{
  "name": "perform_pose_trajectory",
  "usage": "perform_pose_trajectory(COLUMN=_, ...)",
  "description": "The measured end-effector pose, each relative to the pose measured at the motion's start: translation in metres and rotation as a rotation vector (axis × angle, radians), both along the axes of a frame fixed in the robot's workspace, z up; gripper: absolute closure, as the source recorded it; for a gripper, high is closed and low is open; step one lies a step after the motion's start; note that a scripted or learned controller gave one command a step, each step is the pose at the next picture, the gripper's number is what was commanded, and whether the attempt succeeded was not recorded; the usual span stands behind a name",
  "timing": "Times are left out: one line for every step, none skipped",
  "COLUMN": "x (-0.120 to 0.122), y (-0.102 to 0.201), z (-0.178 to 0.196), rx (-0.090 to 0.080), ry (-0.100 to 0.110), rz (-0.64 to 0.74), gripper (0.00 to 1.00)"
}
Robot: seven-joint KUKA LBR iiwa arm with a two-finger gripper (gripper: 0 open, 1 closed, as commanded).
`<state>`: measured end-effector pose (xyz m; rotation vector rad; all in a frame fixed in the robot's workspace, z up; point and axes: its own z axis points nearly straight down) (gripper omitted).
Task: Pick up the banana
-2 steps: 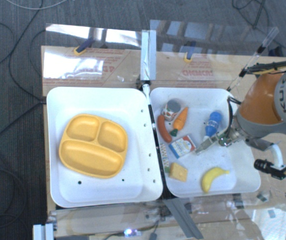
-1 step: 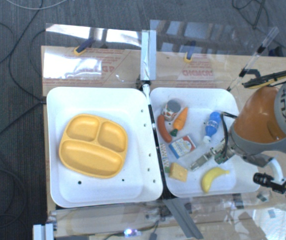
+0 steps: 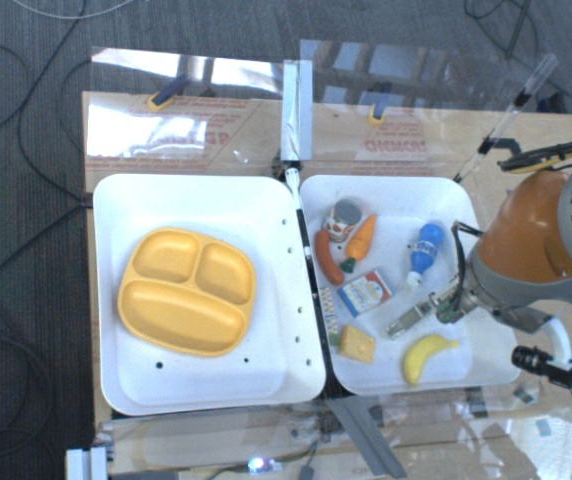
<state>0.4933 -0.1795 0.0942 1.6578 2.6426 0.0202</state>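
Observation:
The yellow banana (image 3: 426,355) lies in the right bin (image 3: 396,190) near its front edge, curving up to the right. My gripper (image 3: 413,318) reaches in from the right and hangs just above and slightly left of the banana, with nothing visibly in it. The grey wrist and orange band sit behind it at the bin's right side. I see no contact between gripper and banana.
The right bin also holds a blue bottle (image 3: 425,249), a small red and white carton (image 3: 364,293), a carrot (image 3: 360,239), a red sausage (image 3: 326,258), a small can (image 3: 346,218) and a tan cracker (image 3: 357,345). A yellow divided plate (image 3: 186,290) lies in the left bin (image 3: 116,368).

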Motion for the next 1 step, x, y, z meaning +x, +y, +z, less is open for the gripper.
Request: perform_pose_trajectory(x=0.0002, y=-0.0081, z=0.0001, rx=0.004, ry=-0.002, rz=-0.201, gripper=0.0)
